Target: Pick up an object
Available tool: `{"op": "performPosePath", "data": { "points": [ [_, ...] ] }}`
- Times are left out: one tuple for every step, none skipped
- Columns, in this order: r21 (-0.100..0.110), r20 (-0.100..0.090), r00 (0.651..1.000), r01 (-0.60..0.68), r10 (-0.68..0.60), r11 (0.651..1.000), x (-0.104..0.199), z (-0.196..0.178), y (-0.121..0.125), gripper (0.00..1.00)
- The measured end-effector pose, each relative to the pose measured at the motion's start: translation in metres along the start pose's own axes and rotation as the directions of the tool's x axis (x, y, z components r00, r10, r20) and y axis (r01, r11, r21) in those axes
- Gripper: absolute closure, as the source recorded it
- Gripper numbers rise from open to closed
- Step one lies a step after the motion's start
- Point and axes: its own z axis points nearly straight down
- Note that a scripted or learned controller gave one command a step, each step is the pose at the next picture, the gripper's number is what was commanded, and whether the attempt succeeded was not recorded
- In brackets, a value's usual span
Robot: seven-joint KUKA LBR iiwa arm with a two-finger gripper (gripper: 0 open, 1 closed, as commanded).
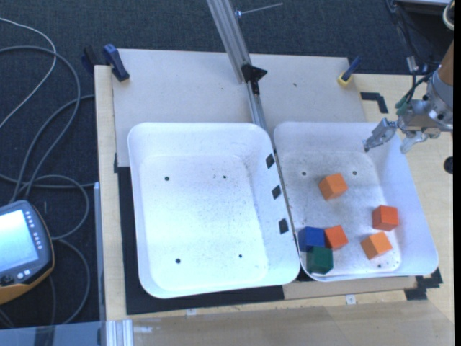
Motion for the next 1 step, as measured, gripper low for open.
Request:
{"op": "performPosePath", "data": {
  "points": [
    [0.005,-0.004,1.000,0.002,-0.002,1.000,0.0521,0.1232,0.0282,0.00]
  ]
}}
